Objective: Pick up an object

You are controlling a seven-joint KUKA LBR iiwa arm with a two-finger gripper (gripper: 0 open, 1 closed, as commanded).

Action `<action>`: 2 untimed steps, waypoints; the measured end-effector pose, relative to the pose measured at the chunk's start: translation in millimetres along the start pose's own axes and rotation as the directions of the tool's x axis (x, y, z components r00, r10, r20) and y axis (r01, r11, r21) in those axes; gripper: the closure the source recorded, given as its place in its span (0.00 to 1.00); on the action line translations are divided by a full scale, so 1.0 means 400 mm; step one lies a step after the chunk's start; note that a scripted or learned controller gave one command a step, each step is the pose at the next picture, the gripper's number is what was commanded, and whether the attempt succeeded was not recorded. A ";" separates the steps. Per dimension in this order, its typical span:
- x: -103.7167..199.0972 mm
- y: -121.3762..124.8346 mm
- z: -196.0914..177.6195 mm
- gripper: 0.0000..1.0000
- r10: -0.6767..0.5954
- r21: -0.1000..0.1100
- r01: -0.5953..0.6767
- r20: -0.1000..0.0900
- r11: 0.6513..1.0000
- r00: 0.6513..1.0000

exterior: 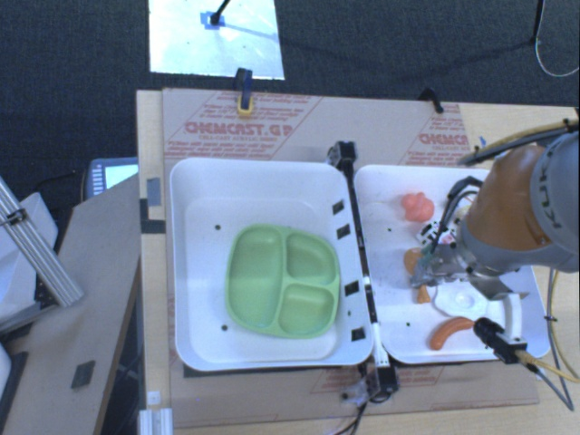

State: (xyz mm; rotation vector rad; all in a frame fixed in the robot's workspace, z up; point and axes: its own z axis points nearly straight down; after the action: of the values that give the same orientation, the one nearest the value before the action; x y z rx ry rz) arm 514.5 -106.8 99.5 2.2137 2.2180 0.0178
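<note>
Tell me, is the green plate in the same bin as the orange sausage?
No, the green plate lies in the left bin, and the orange sausage lies in the right bin.

The arm point(530, 208) enters from three o'clock: a rounded grey casing with a broad orange band point(507, 198) above the wrist. Dark cables loop at its ten o'clock side; the metallic tool end looks blurred.

Green divided plate point(283, 281) (left bin point(195, 198)).
</note>
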 end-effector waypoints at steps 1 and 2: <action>0.021 0.003 -0.116 1.00 -0.003 0.008 0.002 0.003 1.000 1.000; 0.014 0.026 -0.269 1.00 -0.002 0.005 0.002 0.004 1.000 1.000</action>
State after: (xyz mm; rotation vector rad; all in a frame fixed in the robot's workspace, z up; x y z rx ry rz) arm 523.2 -101.4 207.3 2.2117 2.2211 0.0069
